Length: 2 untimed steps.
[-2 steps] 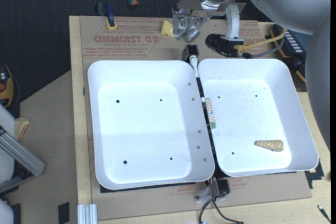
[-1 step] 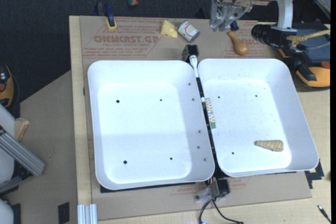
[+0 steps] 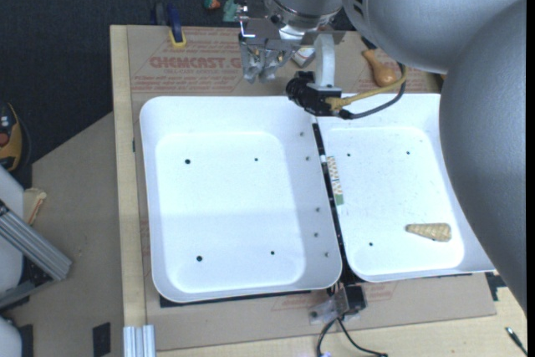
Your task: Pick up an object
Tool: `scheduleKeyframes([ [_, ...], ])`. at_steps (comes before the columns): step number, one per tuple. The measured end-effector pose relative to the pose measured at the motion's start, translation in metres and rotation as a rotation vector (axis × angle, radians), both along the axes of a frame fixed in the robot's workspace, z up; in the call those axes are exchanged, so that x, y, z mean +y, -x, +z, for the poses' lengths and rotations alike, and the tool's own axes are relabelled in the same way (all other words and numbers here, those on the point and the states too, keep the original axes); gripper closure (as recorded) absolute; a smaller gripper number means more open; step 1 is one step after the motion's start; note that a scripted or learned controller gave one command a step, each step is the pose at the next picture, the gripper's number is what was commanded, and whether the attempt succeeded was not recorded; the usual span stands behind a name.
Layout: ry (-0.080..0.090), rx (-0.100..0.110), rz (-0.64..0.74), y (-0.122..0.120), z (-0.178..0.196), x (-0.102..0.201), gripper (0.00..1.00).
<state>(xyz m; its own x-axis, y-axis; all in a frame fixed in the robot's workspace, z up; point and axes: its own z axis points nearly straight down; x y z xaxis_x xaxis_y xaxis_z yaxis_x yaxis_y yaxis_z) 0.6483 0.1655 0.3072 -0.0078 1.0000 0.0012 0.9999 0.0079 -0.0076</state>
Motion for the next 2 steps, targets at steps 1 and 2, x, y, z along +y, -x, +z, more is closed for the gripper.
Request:
scheduleKeyframes([
  [1, -0.002, -0.01, 0.001, 0.033, 0.028, 0.064, 1.0],
  [2, 0.0, -0.013, -0.012, 0.035, 0.078, 0.016, 1.0],
])
